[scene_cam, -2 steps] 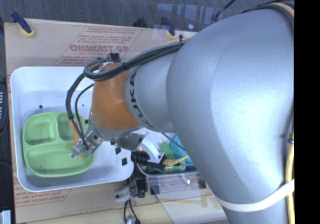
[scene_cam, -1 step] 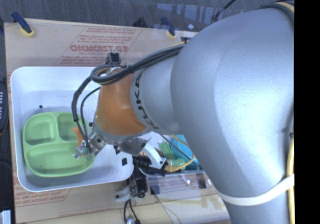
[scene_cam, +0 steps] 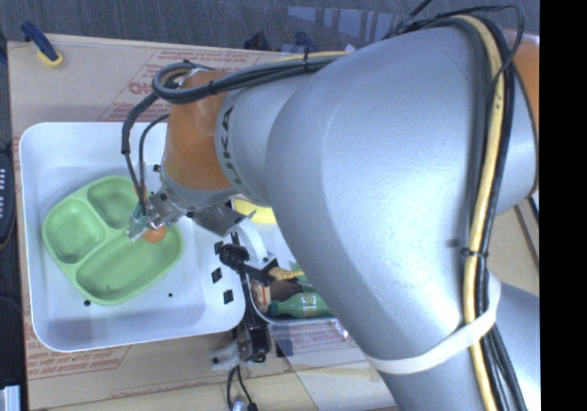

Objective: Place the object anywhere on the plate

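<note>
nearest the camera, the grey arm (scene_cam: 394, 207) fills much of the view, its yellow and black cables strapped along it so they ride with it as it reaches in from the right. below its elbow we see part of the right bin (scene_cam: 240, 294), where a green bottle (scene_cam: 298, 306) lies on its side among a few other items too hidden to name; we count that one bottle and a yellow thing (scene_cam: 257, 210) peeking out just under the arm.

further in, the left bin (scene_cam: 55, 308) holds one green plate (scene_cam: 110, 239), divided into three compartments and set flat on the bin floor so anything lowered onto it will rest there. the orange wrist band (scene_cam: 193, 148) points down over the plate's right edge, and the gripper (scene_cam: 147, 224) sits just at that rim, where the compartments meet. a small orange object (scene_cam: 156, 235) shows right at its tip, touching or just over the plate's edge; we cannot tell whether the gripper pinches it or has let go.

we judge the placing step is in hand or just finishing.

beyond the bins, one blue and yellow clamp (scene_cam: 41, 44) grips the far corner of the cardboard-covered tabletop (scene_cam: 101, 79), presumably pinning the sheet.
</note>
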Controlling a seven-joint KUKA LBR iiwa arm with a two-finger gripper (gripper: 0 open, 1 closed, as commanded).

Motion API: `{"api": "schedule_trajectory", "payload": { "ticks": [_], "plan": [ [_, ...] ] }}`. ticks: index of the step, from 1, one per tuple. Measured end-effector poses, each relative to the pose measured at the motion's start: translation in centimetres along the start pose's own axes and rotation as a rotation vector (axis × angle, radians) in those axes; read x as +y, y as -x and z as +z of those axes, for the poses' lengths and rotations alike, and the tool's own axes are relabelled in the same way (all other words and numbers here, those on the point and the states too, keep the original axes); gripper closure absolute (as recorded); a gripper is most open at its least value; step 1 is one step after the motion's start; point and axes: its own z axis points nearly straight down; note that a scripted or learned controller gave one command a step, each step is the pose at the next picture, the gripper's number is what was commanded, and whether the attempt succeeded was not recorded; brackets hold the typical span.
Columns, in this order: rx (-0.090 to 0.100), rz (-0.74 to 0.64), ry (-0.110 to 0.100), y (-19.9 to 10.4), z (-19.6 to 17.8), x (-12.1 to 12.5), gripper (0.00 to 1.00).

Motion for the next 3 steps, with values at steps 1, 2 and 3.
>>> {"api": "schedule_trajectory", "payload": {
  "ticks": [1,2,3],
  "plan": [
    [-0.001,-0.129,-0.008,-6.4,-12.4,-1.1,1.0],
    [0.0,-0.126,-0.017,-6.2,-12.0,-1.3,0.0],
    [-0.003,0.164,-0.02,-1.6,-2.2,5.5,0.0]
  ]
}}
